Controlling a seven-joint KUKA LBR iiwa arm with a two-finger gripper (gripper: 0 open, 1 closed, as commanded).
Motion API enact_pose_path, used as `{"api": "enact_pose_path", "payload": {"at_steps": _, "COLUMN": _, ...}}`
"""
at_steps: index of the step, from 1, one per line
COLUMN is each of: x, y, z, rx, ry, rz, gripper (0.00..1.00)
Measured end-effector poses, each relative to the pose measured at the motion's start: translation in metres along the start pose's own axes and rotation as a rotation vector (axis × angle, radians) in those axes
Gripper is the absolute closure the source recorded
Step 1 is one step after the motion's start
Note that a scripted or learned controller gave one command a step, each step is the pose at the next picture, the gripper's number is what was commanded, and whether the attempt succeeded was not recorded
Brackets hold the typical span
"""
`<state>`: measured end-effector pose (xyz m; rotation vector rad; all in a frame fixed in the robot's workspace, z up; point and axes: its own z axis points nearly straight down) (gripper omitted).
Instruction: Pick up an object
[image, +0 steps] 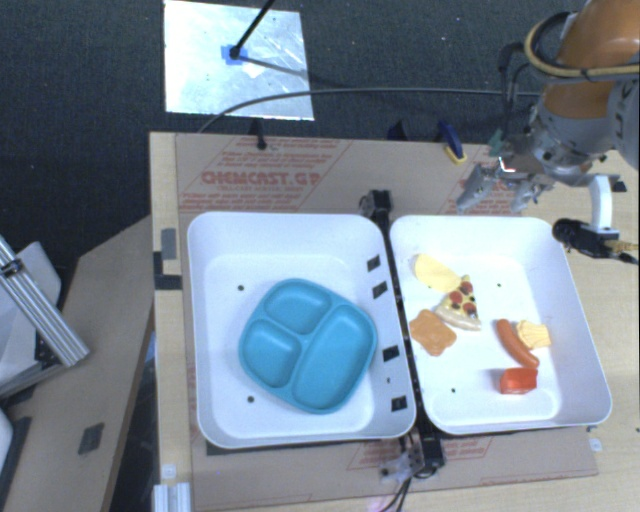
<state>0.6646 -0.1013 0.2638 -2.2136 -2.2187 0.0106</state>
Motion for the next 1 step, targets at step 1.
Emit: {"api": "enact_pose_path", "payload": {"at_steps": 1, "x": 0.0003, "y": 0.0017, "z": -0.0082, "rx": -0.012, "ry": -0.001, "rz": -0.002, "gripper": 0.0}}
